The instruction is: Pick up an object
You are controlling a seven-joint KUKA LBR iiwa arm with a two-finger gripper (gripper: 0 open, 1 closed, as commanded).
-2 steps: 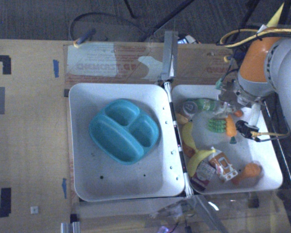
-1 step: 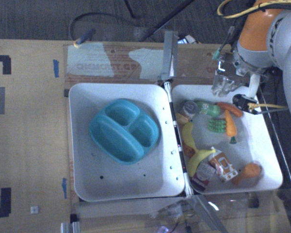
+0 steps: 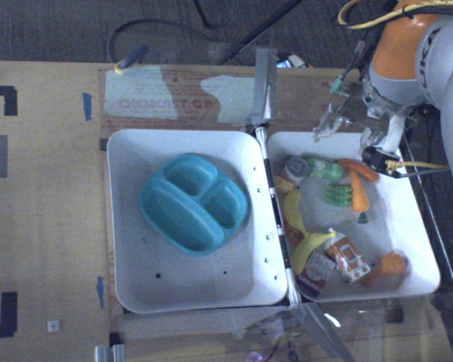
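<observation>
Gripper (image 3: 352,130) above right bin (image 3: 423,236), possibly empty, blue tray (image 3: 194,203) in left bin (image 3: 128,225)

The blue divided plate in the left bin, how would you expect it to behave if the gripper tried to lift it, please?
The blue divided plate looks like rigid moulded plastic, so probably stiff and light. It lies flat with low rims, so it seems hard to pinch and may slide across the left bin.

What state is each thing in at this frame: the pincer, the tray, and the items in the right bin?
pincer: raised over the right bin's far edge, nothing seen between its fingers
blue divided tray: flat in the left bin, right side up
carrot: lying in the right bin
banana: lying along that bin's left wall
orange ball: resting in the near right corner
</observation>
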